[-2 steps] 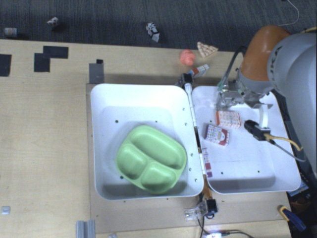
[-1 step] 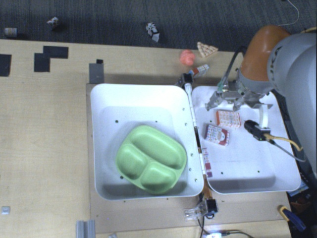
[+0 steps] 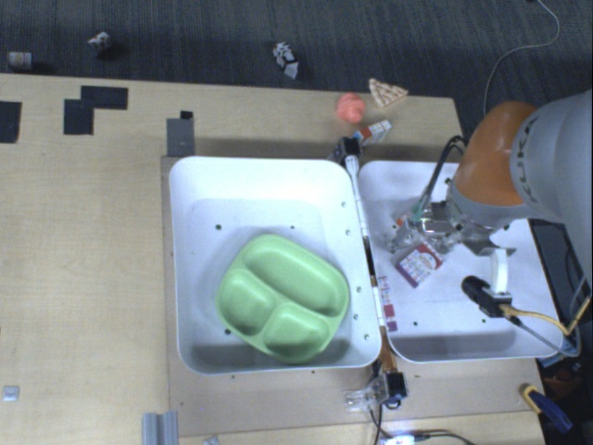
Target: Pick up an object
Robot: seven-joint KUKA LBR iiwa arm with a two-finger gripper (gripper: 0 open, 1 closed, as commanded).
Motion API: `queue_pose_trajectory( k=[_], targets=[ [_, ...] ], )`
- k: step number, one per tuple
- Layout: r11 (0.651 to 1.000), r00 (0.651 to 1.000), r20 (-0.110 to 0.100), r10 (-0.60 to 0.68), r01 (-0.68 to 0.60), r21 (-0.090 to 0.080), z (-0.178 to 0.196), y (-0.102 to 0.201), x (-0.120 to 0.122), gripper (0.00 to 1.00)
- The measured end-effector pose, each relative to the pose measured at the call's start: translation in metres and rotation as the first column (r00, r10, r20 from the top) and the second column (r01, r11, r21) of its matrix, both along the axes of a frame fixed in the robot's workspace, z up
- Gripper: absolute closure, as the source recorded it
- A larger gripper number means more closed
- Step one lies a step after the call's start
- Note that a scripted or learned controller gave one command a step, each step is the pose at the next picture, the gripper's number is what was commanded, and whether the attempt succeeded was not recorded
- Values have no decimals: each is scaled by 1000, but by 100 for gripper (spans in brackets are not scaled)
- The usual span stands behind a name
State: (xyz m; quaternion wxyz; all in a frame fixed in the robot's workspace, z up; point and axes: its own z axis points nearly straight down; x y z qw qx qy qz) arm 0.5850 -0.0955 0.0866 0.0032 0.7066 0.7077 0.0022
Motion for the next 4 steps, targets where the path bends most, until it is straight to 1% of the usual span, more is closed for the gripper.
queue_pose_trajectory(
  k=[1, 2, 3, 4],
  targets=[
    [1000, 1000, 7, 1, -1, 0, 12, 1, 2, 100],
    [1000, 1000, 7, 1, -1, 0, 12, 1, 2, 0],
    [1000, 1000, 3, -1, 1, 0, 1, 9, -77, 0],
    [1000, 1000, 9, 1, -1, 0, 12, 9, -74, 100]
  ],
)
